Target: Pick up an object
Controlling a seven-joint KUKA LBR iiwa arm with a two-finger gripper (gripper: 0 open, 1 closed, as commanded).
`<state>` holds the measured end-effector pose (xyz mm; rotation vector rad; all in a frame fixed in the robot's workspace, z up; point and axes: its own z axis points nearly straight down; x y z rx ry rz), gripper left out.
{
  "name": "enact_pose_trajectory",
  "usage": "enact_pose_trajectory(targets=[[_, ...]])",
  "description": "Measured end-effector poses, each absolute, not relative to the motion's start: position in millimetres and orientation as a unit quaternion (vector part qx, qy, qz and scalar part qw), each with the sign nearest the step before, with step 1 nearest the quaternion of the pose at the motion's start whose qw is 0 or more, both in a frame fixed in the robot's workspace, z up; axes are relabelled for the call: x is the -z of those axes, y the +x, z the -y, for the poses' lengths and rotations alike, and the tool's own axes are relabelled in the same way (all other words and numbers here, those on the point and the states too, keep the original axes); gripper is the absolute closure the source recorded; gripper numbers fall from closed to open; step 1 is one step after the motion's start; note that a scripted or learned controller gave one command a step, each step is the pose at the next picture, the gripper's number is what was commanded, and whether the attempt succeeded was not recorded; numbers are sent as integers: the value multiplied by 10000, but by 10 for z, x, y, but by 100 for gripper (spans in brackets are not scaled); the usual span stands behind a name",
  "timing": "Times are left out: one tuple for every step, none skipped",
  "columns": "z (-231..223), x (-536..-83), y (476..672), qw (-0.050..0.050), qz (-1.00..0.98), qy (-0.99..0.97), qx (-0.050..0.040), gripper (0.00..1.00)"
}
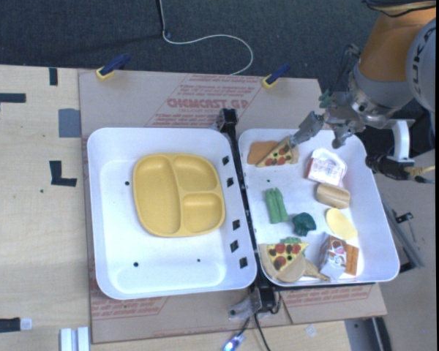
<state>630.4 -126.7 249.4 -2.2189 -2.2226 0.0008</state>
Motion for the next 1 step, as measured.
enact_pose_trajectory(targets=[[1005, -893, 5857, 62, 7074, -7068, -40, 0]])
